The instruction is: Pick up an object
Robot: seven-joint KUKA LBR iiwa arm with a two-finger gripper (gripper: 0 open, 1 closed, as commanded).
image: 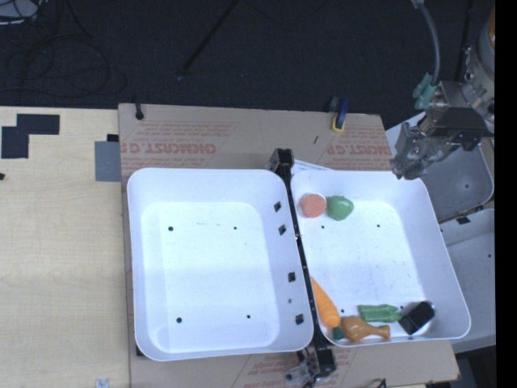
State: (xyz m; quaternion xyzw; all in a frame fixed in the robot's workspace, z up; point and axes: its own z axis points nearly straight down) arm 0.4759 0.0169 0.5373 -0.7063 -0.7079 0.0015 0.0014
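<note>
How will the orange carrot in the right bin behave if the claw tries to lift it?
The carrot looks smooth and tapered, so it may slip out toward its thin end. It lies against the bin wall, which probably leaves little room for fingers. Its round body could roll when nudged.

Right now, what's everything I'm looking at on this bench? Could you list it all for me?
Left bin: one, white, on the cardboard sheet, left of the divider.
Right bin: one, white, beside the left bin.
Round toy: one, pinkish orange, far left corner of the right bin.
Green toy: one, green, touching the round toy's right side.
Carrot: one, orange, near left edge of the right bin.
Brown toy: one, tan, near edge of the right bin.
Green stick: one, green, just above the brown toy.
Black block: one, black, near right corner.
Clamp: one, blue and yellow, far edge of the cardboard.
Gripper: one, grey, above the right bin's far right corner.
</note>
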